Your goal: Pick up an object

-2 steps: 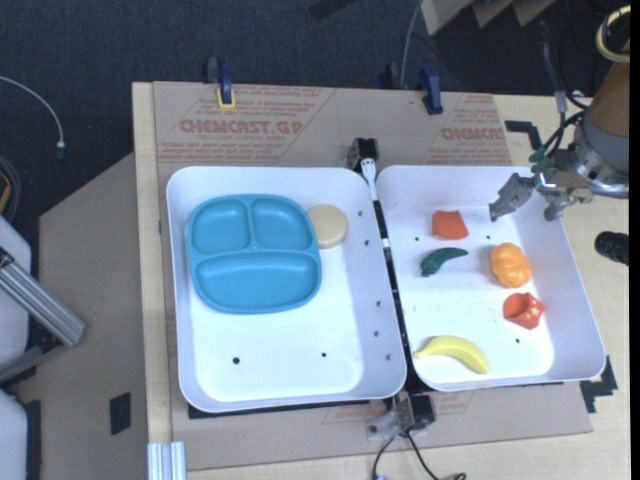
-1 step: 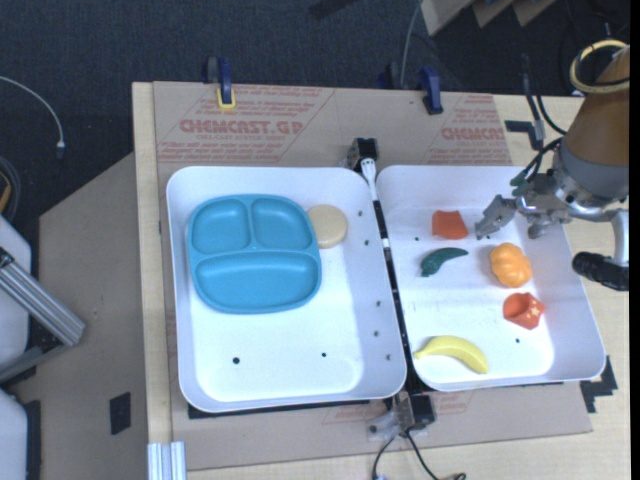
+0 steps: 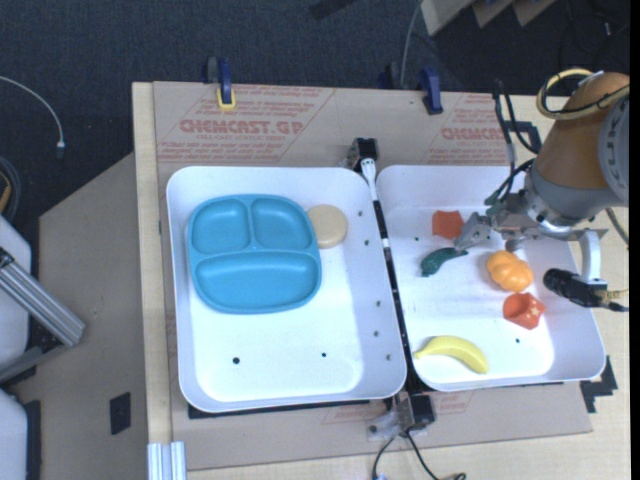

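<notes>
The right bin (image 3: 570, 353) holds several toy foods. A red-orange block (image 3: 446, 224) lies at its back left, with a dark green piece (image 3: 436, 260) just in front of it. An orange pepper-like fruit (image 3: 509, 269) sits in the middle, a red piece (image 3: 523, 310) to its front right, and a yellow banana (image 3: 452, 352) near the front wall. My gripper (image 3: 496, 235) hangs over the back of this bin, between the block and the orange fruit. Its fingers stand apart, open, with nothing between them.
The left bin (image 3: 290, 368) carries a blue divided plate (image 3: 255, 252) and a beige round disc (image 3: 327, 225) beside it. A black cylinder (image 3: 570, 287) on the arm sticks out over the right bin's right side. Blue clamps (image 3: 226, 80) grip the board's back edge.
</notes>
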Controlling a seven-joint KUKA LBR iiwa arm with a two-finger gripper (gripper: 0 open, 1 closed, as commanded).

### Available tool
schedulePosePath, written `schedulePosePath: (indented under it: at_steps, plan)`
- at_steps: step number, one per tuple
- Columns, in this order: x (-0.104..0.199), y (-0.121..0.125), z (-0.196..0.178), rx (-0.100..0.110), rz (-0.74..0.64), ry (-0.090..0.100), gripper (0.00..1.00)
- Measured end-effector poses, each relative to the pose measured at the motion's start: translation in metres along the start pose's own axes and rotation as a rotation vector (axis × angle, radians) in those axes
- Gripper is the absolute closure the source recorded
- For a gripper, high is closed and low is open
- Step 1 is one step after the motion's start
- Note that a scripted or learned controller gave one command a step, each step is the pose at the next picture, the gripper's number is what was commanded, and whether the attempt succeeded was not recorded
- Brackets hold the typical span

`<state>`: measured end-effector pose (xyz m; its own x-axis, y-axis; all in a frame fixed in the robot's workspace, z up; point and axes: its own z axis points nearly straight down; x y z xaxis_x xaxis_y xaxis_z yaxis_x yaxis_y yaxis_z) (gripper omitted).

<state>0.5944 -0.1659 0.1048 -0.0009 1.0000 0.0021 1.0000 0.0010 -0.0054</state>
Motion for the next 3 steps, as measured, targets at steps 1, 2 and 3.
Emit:
schedulePosePath:
  at_steps: [1, 2, 3]
  plan:
    - [-0.001, 0.004, 0.015, -0.013, 0.002, -0.004, 0.00]
    - [-0.002, 0.004, 0.004, -0.017, 0.001, -0.007, 1.00]
    - [-0.002, 0.002, -0.040, -0.011, 0.000, -0.005, 1.00]
